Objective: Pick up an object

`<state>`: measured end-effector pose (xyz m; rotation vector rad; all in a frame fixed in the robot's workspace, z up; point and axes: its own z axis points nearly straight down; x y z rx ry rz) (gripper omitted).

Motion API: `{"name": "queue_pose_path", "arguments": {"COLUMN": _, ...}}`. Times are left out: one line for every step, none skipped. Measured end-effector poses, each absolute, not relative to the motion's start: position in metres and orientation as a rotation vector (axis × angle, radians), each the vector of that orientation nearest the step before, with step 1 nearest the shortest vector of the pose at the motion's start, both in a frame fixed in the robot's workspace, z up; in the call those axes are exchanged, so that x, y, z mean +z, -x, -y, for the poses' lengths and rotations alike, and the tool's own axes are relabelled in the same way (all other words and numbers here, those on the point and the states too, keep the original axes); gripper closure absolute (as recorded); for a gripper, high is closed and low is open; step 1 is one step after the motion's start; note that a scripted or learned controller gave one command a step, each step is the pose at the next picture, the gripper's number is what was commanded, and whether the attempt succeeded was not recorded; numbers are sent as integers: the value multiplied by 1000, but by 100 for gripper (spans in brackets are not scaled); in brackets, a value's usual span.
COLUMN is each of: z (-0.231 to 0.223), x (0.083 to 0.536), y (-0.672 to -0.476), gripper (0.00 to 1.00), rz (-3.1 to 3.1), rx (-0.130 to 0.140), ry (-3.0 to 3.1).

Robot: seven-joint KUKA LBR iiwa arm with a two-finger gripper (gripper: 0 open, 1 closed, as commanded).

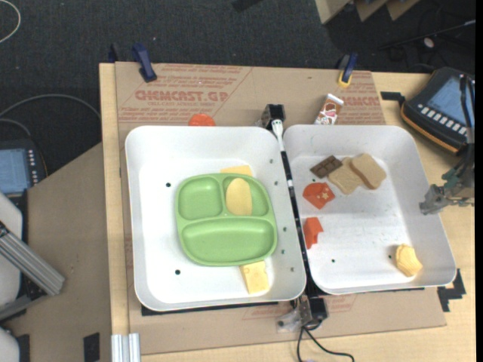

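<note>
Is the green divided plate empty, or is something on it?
Not empty: a yellow piece lies in the green plate's upper right compartment.

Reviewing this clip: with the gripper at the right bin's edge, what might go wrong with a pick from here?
1. The gripper sits over the right bin's rim, so a straight descent may strike the wall.
2. The two tan bread pieces touch each other and the brown piece; a grasp there may push them apart or lift two.
3. The red piece lies against the bin's left wall, leaving little room for a finger.
</note>
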<state>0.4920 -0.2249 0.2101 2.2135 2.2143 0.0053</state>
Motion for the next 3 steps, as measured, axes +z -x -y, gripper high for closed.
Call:
{"name": "queue_pose_path", "arguments": {"z": 95, "x": 204, "y": -480, "gripper": 100, "rz": -2241, "rx": 4, "ry": -2212}}
{"name": "queue_pose_path", "arguments": {"z": 104, "x": 204, "y": -479, "gripper": 0, "rz": -2223, "rx": -1, "ry": -2223}}
{"name": "queue_pose_path", "arguments": {"z": 103, "x": 93, "y": -544, "gripper": 0, "rz": -2226, "rx": -2, "ry": -2220}}
